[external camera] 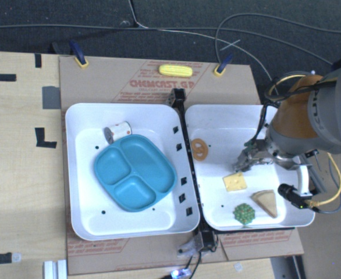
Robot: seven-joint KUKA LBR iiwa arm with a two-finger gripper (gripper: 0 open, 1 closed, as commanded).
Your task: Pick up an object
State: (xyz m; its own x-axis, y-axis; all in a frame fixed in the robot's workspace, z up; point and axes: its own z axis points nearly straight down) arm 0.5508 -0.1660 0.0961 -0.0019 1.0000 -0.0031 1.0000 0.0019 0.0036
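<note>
- Reaching into the right bin (pixel 217 116) from the right, with the gripper (pixel 244 162) low over the floor of that bin, just above the yellow cheese slice (pixel 235 182).
- Judging by the pose: approach step, nothing lifted yet; no object visible between the fingers.
- Cannot tell whether the tool is open or closed, too small and dark at this slant.
- Lying nearby as candidates: cheese slice closest, pretzel (pixel 199 149) to the left near the divider, bread wedge (pixel 266 203) and green broccoli (pixel 244 214) toward the near edge.
- Resting in the left bin (pixel 77 121): blue divided plate (pixel 134 171) and a small cup (pixel 117 131) on its side.
- Lying outside the bins, on the cardboard: yellow corn cob (pixel 175 71).
- Needing next, probably: small shift toward the cheese, descent to the floor, a firm pinch on a thin flat piece, likely to slip.
</note>
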